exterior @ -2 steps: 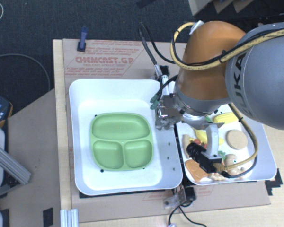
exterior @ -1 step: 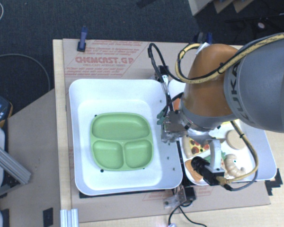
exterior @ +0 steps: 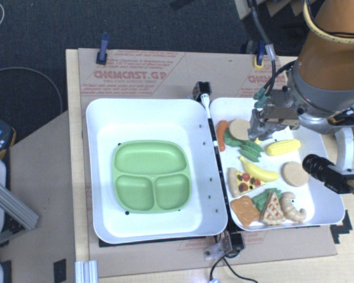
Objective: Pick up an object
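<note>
The right bin [exterior: 324, 214] holds several toy foods. Among them are a yellow corn cob [exterior: 283, 147], a banana [exterior: 260, 171], a green bean pod [exterior: 251, 150], a tan round slice [exterior: 238, 130], an orange-red sausage [exterior: 222, 134], a pizza slice [exterior: 241, 182] and a round biscuit [exterior: 295, 174]. My gripper [exterior: 261, 133] hangs over the bin's far part. It is just above the tan slice and the bean pod, left of the corn cob. Nothing shows between its fingers.
The left bin [exterior: 100, 158] carries a green divided plate [exterior: 151, 175]. A toast piece [exterior: 244, 210], a green leafy piece [exterior: 261, 198], a waffle wedge [exterior: 274, 209] and a pale curled piece [exterior: 292, 206] lie at the right bin's near edge. A black arm fitting [exterior: 325, 171] overhangs its right side.
</note>
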`<state>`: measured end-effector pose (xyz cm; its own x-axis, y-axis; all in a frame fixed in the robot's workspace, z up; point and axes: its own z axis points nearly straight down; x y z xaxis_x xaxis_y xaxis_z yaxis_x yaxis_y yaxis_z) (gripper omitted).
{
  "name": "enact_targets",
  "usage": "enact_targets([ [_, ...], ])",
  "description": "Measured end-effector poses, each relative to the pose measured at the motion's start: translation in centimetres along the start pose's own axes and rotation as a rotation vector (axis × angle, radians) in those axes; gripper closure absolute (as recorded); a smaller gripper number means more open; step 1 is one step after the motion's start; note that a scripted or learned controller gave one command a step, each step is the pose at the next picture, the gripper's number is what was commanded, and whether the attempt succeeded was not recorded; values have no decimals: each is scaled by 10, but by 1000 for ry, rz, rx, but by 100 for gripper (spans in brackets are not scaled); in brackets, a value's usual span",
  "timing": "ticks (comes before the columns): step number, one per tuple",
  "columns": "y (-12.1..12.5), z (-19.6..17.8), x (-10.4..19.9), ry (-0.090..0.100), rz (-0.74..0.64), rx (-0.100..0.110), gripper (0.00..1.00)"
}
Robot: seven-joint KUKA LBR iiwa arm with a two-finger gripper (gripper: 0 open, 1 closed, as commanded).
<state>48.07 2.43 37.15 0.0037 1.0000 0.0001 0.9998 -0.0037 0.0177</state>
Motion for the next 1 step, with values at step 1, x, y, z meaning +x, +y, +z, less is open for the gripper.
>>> enact_targets([
  [1,0,-63,47,2,-9,9,100],
])
